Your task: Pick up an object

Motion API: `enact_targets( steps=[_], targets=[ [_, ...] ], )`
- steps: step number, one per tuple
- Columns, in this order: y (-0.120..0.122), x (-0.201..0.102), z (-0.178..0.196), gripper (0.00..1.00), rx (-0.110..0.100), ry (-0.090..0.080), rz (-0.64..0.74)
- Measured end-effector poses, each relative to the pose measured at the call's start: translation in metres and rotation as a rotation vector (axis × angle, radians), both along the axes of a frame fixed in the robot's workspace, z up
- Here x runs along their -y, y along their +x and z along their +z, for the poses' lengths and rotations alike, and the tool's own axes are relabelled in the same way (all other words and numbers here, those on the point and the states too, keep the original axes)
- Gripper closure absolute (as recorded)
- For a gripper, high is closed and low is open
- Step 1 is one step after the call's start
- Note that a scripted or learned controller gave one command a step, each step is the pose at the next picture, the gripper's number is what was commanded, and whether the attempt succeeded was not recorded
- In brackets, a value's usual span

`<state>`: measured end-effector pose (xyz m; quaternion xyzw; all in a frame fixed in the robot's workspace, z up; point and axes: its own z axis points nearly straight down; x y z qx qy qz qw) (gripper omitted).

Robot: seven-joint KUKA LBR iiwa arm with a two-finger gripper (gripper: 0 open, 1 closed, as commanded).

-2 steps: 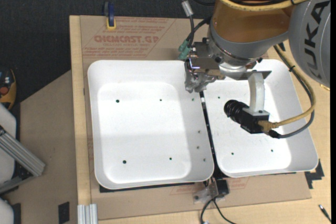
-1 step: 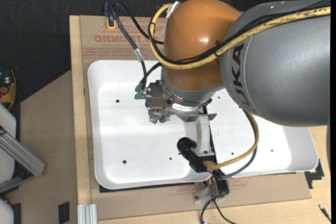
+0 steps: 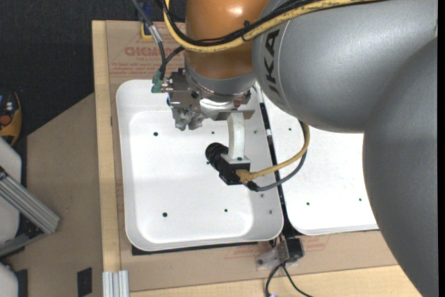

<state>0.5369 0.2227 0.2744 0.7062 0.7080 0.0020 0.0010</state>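
A robotics lab or test cell is indicated by the large grey industrial arm (image 3: 348, 73) with its orange band (image 3: 222, 7), over which a yellow cable (image 3: 299, 7) is run. Beneath the arm, two shallow white bins (image 3: 139, 219) are set side by side on a plain board bench (image 3: 108, 149) rather than on furniture. To the left of the bins, aluminium framing (image 3: 28, 209) is seen, and loose wiring (image 3: 281, 264) is left exposed just below them.

light: bright, even | glare: orange band (image 3: 226, 3) | shadow: soft — left bin (image 3: 139, 219) | focus: sharp
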Motion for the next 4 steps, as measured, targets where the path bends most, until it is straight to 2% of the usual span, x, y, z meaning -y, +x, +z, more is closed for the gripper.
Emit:
enact_targets(
  steps=[1, 2, 3, 4],
  targets=[
    [-0.031, 0.000, 0.027, 1.00, -0.003, 0.000, -0.001],
    [-0.056, -0.002, 0.036, 1.00, -0.008, -0.001, 0.000],
    [-0.058, 0.006, 0.048, 1.00, -0.003, 0.000, -0.003],
    [-0.023, -0.002, -0.019, 1.00, -0.011, -0.005, -0.004]
  ],
)
